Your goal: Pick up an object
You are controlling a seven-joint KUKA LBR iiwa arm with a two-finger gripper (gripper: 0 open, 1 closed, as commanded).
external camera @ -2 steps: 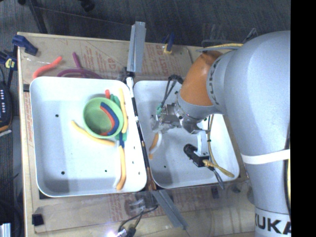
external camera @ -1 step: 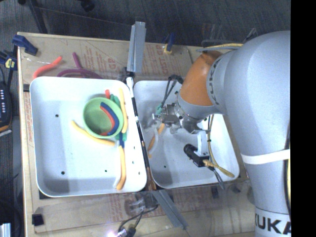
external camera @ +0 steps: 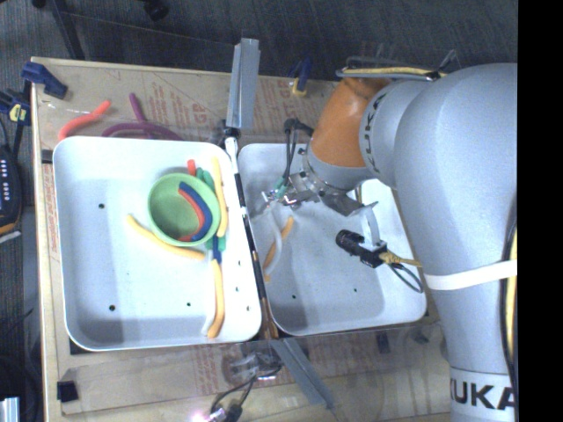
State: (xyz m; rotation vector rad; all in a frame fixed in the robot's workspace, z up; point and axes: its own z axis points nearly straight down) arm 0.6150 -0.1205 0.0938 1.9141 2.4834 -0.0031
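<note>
The nearest candidate is a slim orange-and-pale strip point(external camera: 280, 240) lying loose on the floor of the right bin point(external camera: 352, 310), near that bin's left wall; your pincer point(external camera: 283, 194) sits just above and beside its upper end, apart from it, and nothing shows between the fingers, so I judge the pick not yet done. You cannot tell from this slant whether the pincer is wide or narrow; the green bowl point(external camera: 183, 207) with its coloured strips lies well apart in the left bin point(external camera: 88, 262).
</note>
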